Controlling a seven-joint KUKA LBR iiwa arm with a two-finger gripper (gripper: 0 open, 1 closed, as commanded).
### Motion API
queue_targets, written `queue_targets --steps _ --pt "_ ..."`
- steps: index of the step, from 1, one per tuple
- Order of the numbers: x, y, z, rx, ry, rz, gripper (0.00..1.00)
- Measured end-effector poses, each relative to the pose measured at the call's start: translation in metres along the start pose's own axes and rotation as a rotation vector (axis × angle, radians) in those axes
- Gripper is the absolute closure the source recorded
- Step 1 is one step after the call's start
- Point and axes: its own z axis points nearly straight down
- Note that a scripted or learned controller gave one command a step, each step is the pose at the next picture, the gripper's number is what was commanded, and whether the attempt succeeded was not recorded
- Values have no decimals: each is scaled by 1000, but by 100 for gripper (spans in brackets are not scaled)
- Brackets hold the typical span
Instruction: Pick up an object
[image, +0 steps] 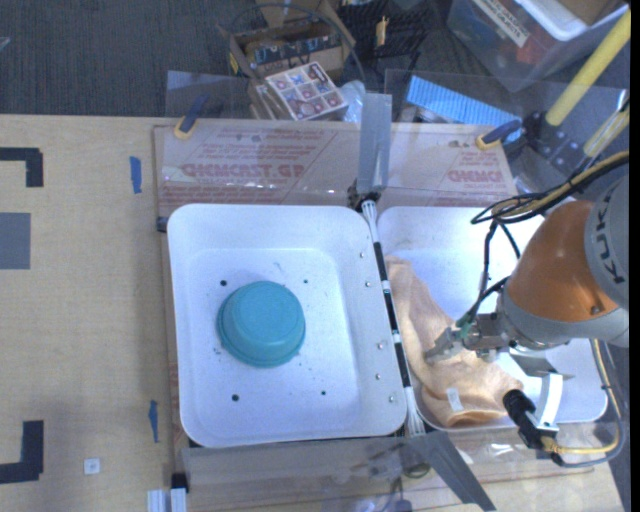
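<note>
Nearest camera: grey arm w/ orange band (560, 265), reaching in from the right, wrist bent down over right bin (440, 240). End effector (447, 345) low over peach cloth (440, 330), tip at or just above the fabric; contact or not, can't tell. Fingers small and dark against the folds, so how far apart, can't tell. Nothing seen held between them. Black cables looping up behind the wrist, toward the far side.

Peach cloth: crumpled heap directly under and around end effector, running along right bin's left wall, from far side down to near corner. Small white tag on it, nearer the camera than end effector. No part of cloth looks lifted; all of it seems to lie on bin floor.

Well to the left of end effector, past the divider between bins: left bin (200, 235), w/ teal bowl (262, 322) upside down near its middle. Few dark specks on bin floor around bowl. Bowl far from end effector, untouched.

Beyond both bins: clear plastic sheeting and clutter at far edge of bench (70, 330).

Progress, as a judgement: approach to cloth looks done, or nearly. Grasp not confirmed. Lift not yet done. Left to do: close on a fold, raise it clear of bin. Risk: thin fabric slipping out, or pinch catching too little.
</note>
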Motion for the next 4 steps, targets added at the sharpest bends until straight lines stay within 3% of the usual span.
queue_targets --steps 1,2,3,4 --pt "5 62 1 0 0 -22 0" --pt "5 62 1 0 0 -22 0" --pt "-40 87 -12 12 1 9 0" --pt "-48 15 1 6 2 -16 0"
